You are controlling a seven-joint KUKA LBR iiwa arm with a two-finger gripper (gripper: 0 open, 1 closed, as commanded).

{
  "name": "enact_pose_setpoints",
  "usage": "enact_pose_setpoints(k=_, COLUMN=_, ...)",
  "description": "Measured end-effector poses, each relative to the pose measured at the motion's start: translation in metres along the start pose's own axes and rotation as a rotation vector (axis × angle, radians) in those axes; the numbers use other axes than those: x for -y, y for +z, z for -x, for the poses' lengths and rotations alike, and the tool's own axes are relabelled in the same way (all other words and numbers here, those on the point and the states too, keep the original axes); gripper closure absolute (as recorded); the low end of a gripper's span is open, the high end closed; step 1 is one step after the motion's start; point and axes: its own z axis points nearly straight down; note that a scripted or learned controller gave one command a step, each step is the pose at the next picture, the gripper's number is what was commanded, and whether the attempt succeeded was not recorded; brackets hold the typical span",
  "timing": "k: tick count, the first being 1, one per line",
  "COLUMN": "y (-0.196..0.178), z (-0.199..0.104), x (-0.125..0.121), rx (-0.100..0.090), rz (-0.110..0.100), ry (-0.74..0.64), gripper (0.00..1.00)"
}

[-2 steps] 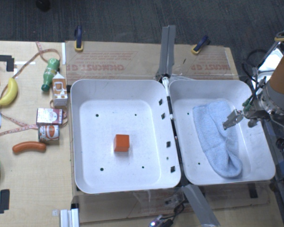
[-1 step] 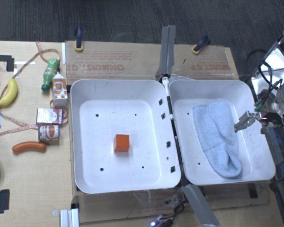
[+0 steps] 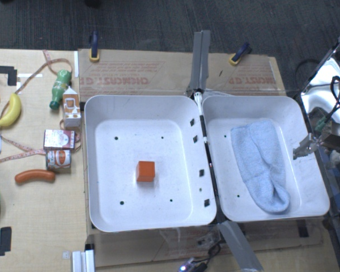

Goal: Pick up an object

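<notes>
We see an orange block near the middle of the left bin, a blue towel in the right bin, the gripper at that bin's right rim, we cannot tell its state

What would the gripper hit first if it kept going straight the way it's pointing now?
Probably the light blue towel in the right bin. The gripper sits at that bin's right edge pointing left toward it, though its height above the bin is unclear.
</notes>
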Motion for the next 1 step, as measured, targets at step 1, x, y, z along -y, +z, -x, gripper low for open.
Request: enact_pose_setpoints(k=1, y=-0.0170, z=-0.0023, x=-0.0070, rx=0.000, rz=-0.001, ry=0.230, gripper=0.00)
